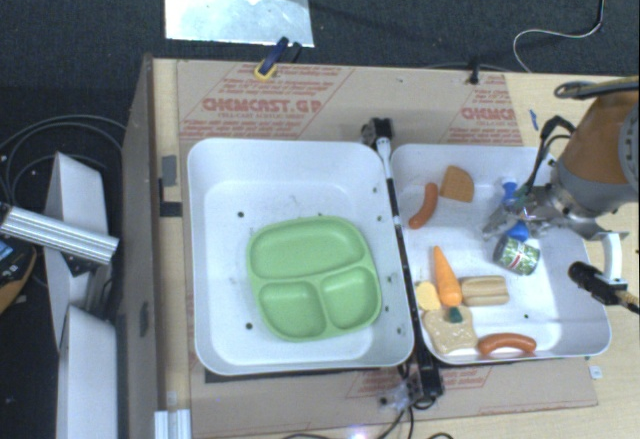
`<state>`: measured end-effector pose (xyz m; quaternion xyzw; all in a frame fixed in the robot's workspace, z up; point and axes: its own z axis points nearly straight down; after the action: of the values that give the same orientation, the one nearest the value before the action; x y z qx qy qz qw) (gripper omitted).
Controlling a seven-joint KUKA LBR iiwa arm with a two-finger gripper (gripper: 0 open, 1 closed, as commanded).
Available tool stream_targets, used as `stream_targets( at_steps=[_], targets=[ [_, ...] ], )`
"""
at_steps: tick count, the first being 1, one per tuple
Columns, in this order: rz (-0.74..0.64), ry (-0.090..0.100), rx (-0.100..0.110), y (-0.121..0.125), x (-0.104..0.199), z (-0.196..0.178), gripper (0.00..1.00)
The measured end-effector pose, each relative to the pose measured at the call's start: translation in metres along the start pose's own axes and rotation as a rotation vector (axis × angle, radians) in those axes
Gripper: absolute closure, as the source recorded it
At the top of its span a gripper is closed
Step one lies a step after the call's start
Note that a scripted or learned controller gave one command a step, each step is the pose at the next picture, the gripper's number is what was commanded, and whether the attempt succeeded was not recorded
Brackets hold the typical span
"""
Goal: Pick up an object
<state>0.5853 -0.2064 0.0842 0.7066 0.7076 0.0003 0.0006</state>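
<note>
2 shallow white plastic bins sit side by side on the brown cardboard-covered bench: the left white bin and the right white bin. Left one holds 1 pale green plastic tray w/ three compartments, smooth, rounded corners, lying flat near the bin's middle. Right one holds the toy food: 2 red-orange sausages, the upper sausage slanted near the divider and the lower sausage curved along the front wall; 1 orange carrot, tapered, glossy; 1 tan bread-roll-shaped piece just beside the carrot; 1 orange-brown wedge toward the back; 1 small yellow lump; 1 cream flat slab w/ a dark spot at the front. Also 1 small green-and-white cylinder can, shiny label, tilted, in the right part of that bin. The grey arm's two-finger gripper is directly over the can, approx touching its top; fingers' state can't be made out, blurred w/ blue bits around them.
</note>
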Motion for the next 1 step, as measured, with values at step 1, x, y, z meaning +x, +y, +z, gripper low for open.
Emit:
stream_targets(
  at_steps=[1],
  targets=[
    [0.0, 0.0, 0.0, -0.0394, 0.0394, 0.0, 0.0]
  ],
)
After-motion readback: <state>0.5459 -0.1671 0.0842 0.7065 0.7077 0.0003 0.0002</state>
